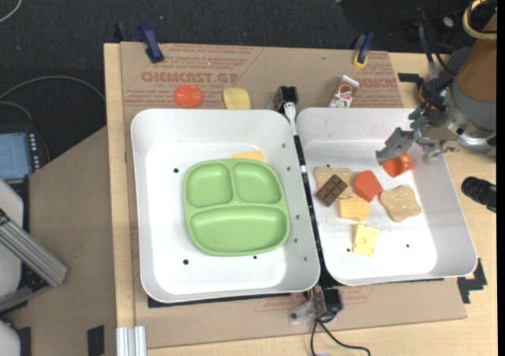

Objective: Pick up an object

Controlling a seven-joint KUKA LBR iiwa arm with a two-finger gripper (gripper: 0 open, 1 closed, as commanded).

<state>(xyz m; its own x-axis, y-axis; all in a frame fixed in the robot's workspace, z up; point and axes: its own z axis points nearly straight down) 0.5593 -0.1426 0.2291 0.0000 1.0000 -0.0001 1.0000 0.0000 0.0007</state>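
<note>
The gripper (pixel 397 154) hangs over the far right part of the right bin (pixel 442 260), its fingers closed on a small orange-red block (pixel 402 163) lifted just clear of the other pieces. Below it, on the bin floor, lie a larger red block (pixel 367 185), a toast-shaped piece (pixel 400 203), a chocolate bar (pixel 331 189) and two yellow cheese pieces (pixel 364 239). The left bin (pixel 150 189) holds a green divided plate (pixel 235 207).

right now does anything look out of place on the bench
Yes: three items lie outside the bins on the cardboard behind them: an orange round piece, a yellow piece and a small carton lying tilted. A yellowish piece sits tucked behind the green tray.
</note>
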